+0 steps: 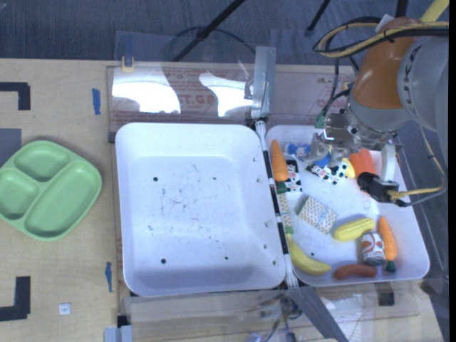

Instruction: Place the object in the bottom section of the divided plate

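Over the right bin (417, 251), the gripper (325, 150) is being held low at its upper part by the arm, which is reaching in from the right; its grip cannot be told. Small toys (329, 169) are lying beneath it. The green divided plate (47, 189) is sitting well apart on the bench, left of both bins.

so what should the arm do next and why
Probably lower the gripper onto one item in the right bin and grasp it. It hangs over the clutter at the bin's far end, nothing visibly held, and the green divided plate sits far left.
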Controlling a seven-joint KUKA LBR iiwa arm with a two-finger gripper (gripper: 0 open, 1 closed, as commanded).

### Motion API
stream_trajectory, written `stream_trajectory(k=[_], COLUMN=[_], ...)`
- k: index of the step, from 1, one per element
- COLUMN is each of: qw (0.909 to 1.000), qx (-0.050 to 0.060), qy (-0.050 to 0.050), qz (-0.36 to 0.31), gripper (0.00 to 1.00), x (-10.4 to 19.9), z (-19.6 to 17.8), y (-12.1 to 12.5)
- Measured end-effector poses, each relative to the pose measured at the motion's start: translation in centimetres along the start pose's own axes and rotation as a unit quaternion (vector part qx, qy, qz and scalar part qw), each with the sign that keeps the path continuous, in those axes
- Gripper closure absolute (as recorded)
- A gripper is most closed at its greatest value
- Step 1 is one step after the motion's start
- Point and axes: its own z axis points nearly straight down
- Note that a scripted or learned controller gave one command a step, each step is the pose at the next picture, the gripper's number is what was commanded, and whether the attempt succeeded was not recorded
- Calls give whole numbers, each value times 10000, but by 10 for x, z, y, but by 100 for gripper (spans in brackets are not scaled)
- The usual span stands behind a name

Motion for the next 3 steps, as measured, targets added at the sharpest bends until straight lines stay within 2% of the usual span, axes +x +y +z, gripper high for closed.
stream_trajectory(k=[1, 2, 3], qw=[9993, 9972, 9950], qx=[-23, 2, 18], qy=[-5, 7, 5], qz=[-377, -750, 998], gripper=[100, 100, 100], x=[68, 153, 208], z=[-56, -28, 5], y=[50, -32, -67])
